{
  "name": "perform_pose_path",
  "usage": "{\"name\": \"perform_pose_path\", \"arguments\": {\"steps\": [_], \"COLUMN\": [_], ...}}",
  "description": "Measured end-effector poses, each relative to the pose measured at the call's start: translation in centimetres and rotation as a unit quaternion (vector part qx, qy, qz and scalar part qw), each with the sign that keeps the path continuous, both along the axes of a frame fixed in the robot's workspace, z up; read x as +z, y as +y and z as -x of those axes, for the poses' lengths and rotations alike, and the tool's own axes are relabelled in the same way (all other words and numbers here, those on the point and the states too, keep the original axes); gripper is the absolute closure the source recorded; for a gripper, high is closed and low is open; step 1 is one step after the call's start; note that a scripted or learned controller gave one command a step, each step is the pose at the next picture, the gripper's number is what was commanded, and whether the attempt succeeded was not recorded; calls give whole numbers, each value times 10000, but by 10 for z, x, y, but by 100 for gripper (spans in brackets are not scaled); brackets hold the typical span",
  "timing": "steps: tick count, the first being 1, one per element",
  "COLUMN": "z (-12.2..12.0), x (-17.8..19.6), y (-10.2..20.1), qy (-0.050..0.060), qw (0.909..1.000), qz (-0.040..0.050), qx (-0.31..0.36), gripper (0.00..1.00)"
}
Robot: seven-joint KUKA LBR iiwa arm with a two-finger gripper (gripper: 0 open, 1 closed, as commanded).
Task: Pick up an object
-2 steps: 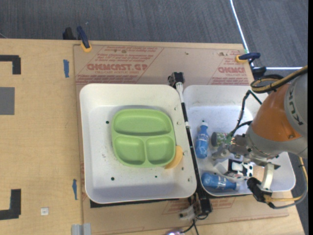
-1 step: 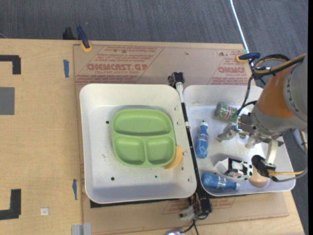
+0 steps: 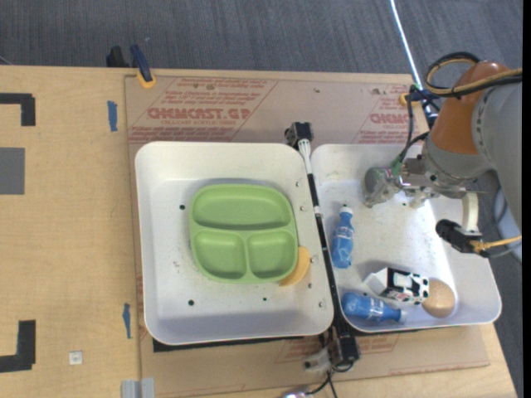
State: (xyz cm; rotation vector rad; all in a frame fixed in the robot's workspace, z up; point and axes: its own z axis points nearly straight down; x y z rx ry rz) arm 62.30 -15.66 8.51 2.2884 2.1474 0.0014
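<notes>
The gripper [image 3: 377, 185] hovers over the right bin [image 3: 489, 301], apparently clutching nothing; whether it is clenched, I cannot tell. A blue bottle [image 3: 342, 238] lies just below-left of it.

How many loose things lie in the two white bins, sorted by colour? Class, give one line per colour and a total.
Green: 1, the divided plate
Blue: 2, the small bottle and the larger bottle
Yellow-orange: 1, the curved piece at the plate's edge
Tan: 1, the egg-shaped thing
Black and white: 1, the small toy
Total: 6
</notes>
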Motion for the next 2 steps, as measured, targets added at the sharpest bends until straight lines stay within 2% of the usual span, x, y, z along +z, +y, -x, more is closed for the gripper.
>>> {"name": "perform_pose_path", "arguments": {"steps": [1,2], "z": [-44,-45], "x": [0,12], "y": [13,13], "qy": [19,1], "qw": [10000,9999], "qz": [-13,1], "qx": [96,107], "gripper": [0,100]}}
